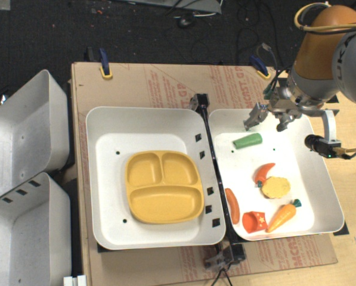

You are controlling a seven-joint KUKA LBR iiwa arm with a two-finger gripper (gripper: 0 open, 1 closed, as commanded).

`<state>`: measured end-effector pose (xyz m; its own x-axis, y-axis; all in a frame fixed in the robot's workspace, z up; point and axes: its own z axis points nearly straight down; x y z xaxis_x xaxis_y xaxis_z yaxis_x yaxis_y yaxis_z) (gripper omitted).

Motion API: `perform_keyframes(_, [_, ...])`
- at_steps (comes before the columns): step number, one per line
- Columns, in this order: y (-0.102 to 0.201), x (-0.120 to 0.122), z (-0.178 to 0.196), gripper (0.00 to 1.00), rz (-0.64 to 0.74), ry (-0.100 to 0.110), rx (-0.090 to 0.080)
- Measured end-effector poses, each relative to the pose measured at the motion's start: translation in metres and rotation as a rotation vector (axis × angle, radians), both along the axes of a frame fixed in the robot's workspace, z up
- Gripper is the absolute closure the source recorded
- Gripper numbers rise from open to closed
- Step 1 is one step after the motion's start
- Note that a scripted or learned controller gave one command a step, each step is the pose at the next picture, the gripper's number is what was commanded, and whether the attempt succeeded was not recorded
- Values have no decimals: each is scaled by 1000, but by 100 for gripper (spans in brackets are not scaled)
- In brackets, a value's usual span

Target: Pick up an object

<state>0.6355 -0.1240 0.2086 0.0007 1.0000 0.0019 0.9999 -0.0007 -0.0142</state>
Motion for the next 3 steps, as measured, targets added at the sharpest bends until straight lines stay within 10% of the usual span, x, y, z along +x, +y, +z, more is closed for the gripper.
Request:
perform_keyframes(1, [0,3,8,0,2,-14,-2])
perform_keyframes(3, [15,9,-106,0,4,-9,-1])
